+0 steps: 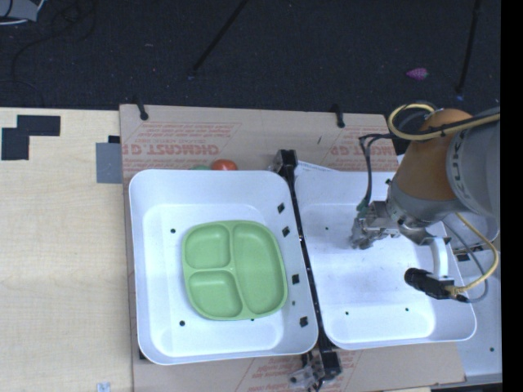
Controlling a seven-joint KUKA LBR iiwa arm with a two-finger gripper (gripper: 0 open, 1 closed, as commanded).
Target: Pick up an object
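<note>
Green plate [234, 269] mid-bin, margins all round

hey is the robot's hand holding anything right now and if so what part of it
It cannot be told. The hand is low in the right bin, and nothing shows between its fingers. The green divided plate lies untouched in the left bin.

Counter [57, 260]: pale wood.
On it: cardboard sheet [245, 141] right of the bare wood.
On the sheet: left bin [155, 300], right bin [384, 329] touching.
</note>
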